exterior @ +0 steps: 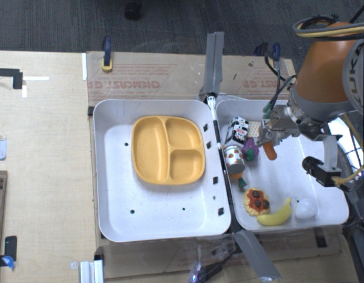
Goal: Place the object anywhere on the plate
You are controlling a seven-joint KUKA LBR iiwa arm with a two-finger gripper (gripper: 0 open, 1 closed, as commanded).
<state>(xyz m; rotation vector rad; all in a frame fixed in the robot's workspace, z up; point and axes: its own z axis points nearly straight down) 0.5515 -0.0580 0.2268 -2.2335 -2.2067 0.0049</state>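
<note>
Two white bins seen from above. The yellow plate (168,150), divided into three sections, lies in the left bin (111,205). The gripper (270,135) hangs over the right bin (329,217), beside a carrot (269,151), a purple toy (250,150) and a can (233,157); whether it is released or clenched cannot be told, and no object is visibly grasped. Likely hazards: crowding near the divider may cause a missed or double pick; a loose hold could drop the object while crossing the bin walls. A banana (275,215) and pizza slice (256,200) lie apart.
</note>
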